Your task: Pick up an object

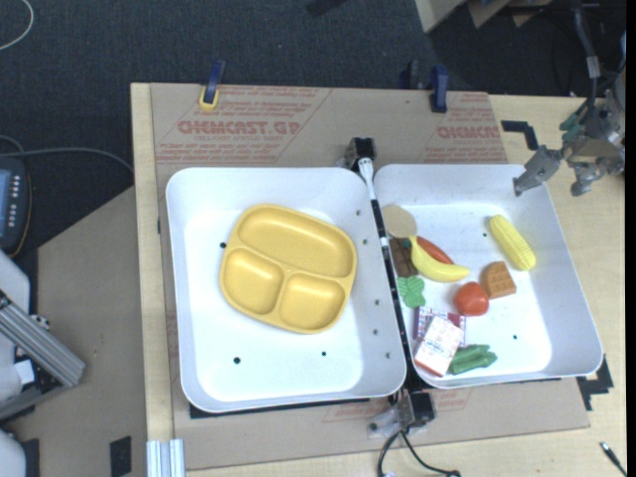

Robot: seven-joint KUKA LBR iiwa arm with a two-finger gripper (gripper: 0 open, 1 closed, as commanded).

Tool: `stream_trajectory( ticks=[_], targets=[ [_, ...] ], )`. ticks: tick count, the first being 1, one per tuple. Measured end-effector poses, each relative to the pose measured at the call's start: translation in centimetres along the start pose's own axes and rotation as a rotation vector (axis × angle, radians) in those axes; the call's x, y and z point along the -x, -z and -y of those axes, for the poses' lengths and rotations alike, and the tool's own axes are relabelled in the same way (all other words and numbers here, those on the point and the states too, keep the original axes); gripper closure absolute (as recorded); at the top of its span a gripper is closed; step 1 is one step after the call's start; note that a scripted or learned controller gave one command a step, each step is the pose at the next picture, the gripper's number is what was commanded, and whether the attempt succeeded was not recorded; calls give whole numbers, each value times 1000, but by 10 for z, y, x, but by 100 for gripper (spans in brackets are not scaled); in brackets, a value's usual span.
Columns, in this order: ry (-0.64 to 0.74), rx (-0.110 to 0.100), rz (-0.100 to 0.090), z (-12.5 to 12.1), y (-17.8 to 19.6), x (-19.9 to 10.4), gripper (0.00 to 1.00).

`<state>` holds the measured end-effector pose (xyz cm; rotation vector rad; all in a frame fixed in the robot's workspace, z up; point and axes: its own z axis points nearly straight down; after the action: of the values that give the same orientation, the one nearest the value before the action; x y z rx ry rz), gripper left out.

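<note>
The right bin [566,306] holds the loose items: a corn cob [511,241], a banana [438,262], a tomato [472,299], a brown block [499,279], a green leafy piece [410,290], a red-and-white packet [438,334] and a green pod [470,360]. My gripper [556,177] hangs over the bin's far right corner, up and right of the corn. Its two fingers [531,173] are spread apart and open, with nothing between them.
A yellow three-compartment tray [288,266] lies in the left bin [199,346]. A tan disc [398,221] and a dark brown piece [401,255] sit by the divider between the bins. Clamps [210,87] hold the board at the back edge.
</note>
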<state>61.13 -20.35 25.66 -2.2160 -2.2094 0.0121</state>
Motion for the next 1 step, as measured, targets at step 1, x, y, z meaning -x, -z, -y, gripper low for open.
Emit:
stream_trajectory(
  ticks=[1],
  targets=[
    [3, 14, 3, -2, 8, -1, 0]
  ],
)
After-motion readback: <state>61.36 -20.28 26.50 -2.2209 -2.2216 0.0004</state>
